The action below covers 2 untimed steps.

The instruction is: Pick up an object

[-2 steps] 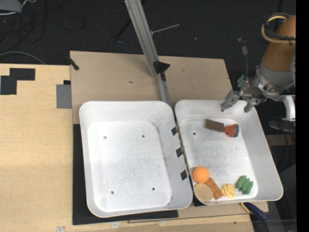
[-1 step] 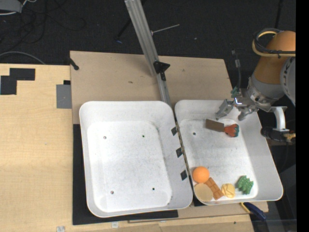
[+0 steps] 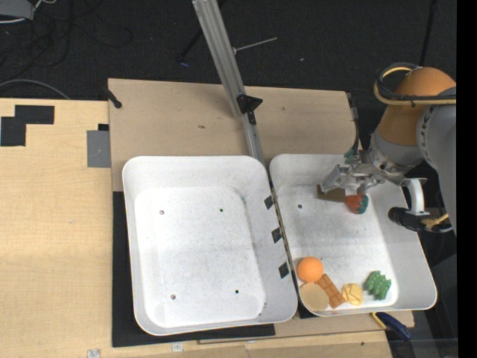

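Claw (image 3: pixel 356 190) of mine hangs low in the right bin (image 3: pixel 406 263), touching a small red and green object (image 3: pixel 358 203); whether it grips it I cannot tell

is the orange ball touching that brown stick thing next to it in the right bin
Touching. In the camera view, the orange ball sits against the upper end of the brown stick, with no white bin floor showing between them near the right bin's front edge.

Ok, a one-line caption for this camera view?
Gripper low in the right bin by a red object; orange ball sits nearer.
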{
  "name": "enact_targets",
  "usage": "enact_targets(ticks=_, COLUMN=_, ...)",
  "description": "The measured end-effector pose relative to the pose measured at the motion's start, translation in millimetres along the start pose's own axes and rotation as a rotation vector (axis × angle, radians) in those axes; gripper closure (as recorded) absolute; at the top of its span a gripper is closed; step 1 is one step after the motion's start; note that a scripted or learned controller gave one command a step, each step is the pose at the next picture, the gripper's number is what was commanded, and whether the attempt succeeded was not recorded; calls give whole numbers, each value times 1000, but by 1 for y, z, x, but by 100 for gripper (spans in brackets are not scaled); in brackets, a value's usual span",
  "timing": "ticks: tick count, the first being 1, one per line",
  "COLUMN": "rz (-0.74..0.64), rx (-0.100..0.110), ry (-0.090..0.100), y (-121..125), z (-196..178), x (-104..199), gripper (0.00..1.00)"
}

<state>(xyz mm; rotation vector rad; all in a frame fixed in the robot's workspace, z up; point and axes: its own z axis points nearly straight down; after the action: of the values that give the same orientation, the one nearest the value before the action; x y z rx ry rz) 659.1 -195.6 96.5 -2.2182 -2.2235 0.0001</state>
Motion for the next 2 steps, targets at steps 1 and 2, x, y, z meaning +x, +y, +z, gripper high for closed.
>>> enact_targets(ticks=1, rz=-2, rx=-3, ry=-2, y=1, z=-14, x=0, gripper=100)
enact_targets(ticks=2, rz=1, rx=-4, ry=-2, y=2, z=-59, x=4, gripper=100)
